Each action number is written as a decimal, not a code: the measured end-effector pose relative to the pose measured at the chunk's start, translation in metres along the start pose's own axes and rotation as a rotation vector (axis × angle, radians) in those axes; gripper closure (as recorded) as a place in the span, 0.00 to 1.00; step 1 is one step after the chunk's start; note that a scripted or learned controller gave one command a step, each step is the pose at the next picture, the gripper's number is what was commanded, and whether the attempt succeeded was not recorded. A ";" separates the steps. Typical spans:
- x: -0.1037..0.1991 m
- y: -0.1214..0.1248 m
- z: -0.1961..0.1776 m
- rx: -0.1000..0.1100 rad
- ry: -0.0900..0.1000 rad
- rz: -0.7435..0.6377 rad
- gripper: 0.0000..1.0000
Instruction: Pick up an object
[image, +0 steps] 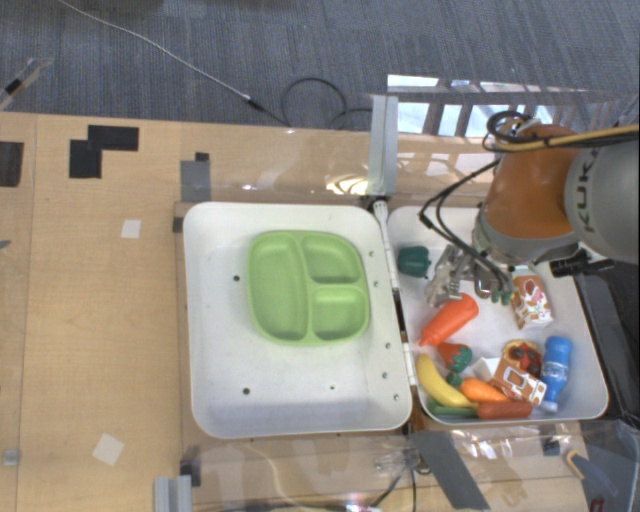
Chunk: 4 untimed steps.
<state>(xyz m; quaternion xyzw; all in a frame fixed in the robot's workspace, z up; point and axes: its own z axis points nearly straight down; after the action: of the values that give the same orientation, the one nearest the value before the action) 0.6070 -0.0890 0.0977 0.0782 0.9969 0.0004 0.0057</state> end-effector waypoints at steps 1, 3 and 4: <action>-0.016 -0.036 -0.080 0.003 -0.005 -0.382 1.00; -0.045 -0.067 -0.146 0.005 -0.011 -0.610 1.00; -0.042 -0.067 -0.140 0.000 -0.001 -0.610 0.00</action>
<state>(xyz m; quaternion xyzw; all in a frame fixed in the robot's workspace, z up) 0.6369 -0.1618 0.2382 -0.2249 0.9744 -0.0014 0.0059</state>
